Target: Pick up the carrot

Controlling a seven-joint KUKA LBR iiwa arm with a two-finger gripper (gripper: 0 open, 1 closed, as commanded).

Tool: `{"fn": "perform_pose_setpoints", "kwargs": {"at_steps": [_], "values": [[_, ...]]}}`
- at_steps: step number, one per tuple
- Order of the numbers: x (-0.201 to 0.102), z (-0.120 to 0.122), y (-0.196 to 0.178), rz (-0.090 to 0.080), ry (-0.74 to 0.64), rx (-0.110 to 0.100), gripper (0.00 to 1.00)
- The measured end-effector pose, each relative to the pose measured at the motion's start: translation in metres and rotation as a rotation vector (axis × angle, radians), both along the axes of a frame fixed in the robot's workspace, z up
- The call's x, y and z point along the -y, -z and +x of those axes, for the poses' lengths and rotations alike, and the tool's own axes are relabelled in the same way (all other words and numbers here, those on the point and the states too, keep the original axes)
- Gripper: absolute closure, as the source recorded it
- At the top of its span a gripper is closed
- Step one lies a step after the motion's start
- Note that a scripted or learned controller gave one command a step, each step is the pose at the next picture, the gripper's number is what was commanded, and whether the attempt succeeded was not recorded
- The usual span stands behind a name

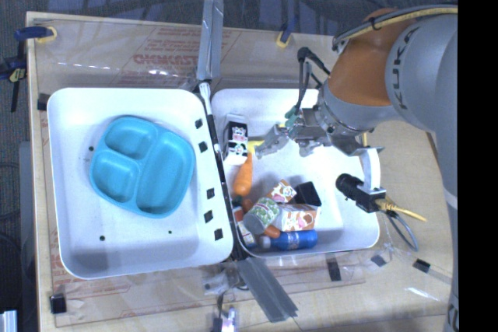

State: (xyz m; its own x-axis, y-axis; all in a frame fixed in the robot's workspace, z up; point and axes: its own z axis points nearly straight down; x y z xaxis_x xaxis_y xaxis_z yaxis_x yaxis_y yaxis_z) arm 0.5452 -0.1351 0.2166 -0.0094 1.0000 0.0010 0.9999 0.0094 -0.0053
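Note:
The carrot (243, 176) is orange and lies almost upright along the left wall of the right bin (352, 223), its tip pointing toward the bin's far side. My gripper (285, 142) hangs over the middle of that bin, just up and to the right of the carrot and apart from it. Nothing is visibly held in it. The grey arm with its orange band (359, 74) reaches in from the right.
A heap sits below the carrot: a green-labelled can (263, 212), a printed box (294, 218), a blue bottle (296, 240) and a black block (308, 193). A small black-and-white item (236, 134) lies above the carrot. The left bin (70, 237) holds a blue compartment plate (144, 165).

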Motion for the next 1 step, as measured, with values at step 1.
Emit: {"fn": "perform_pose_setpoints", "kwargs": {"at_steps": [1], "values": [[-0.0264, -0.0018, 0.1043, -0.013, -0.075, 0.007, 0.00]]}}
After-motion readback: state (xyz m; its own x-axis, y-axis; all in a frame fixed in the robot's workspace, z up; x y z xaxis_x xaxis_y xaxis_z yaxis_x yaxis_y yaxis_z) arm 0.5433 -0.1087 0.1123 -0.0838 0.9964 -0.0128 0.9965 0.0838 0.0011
